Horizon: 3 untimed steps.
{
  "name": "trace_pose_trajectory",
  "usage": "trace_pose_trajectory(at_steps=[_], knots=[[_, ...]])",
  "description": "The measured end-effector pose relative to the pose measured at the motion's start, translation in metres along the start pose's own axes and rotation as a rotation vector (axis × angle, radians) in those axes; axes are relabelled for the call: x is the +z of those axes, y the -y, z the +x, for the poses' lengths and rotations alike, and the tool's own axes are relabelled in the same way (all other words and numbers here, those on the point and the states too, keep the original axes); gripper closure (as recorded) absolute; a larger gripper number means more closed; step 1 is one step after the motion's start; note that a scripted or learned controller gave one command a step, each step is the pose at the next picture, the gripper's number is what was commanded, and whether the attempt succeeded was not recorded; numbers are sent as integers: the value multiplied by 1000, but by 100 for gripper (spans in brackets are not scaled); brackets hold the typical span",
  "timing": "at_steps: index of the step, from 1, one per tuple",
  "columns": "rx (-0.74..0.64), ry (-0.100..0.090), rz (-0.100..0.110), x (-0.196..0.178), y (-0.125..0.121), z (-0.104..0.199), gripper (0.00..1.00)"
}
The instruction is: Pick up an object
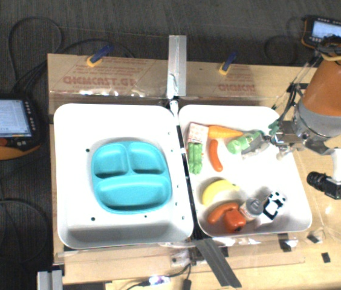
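Note:
In the right bin (294,180) an orange carrot (224,131) with a green leafy top (243,142) lies near the back. My gripper (261,142) reaches in from the right and sits right at that green top, touching or just over it. A red chili-shaped piece (215,154), a green vegetable (194,156) and a pink packet (196,132) lie to the left of it. A yellow lemon (217,190), an orange-red piece (228,215), a grey-capped item (255,206) and a black-and-white object (274,205) sit at the front.
The left bin (74,162) holds a blue divided plate (131,175). A metal post (177,65) stands behind the seam between the bins. A tablet pendant (6,125) lies off the bench at left. Black camera hardware (328,185) juts in at right.

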State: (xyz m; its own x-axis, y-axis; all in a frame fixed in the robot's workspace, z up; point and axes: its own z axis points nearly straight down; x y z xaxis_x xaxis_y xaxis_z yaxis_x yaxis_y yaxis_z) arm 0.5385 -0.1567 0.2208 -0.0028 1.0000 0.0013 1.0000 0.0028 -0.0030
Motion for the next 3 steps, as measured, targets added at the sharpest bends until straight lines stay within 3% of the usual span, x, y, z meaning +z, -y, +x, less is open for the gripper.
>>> trace_pose_trajectory(at_steps=[1,2,3], knots=[[16,2,0,90,-62,30,0],[93,2,27,133,-124,38,0],[98,7,35,124,-122,36,100]])
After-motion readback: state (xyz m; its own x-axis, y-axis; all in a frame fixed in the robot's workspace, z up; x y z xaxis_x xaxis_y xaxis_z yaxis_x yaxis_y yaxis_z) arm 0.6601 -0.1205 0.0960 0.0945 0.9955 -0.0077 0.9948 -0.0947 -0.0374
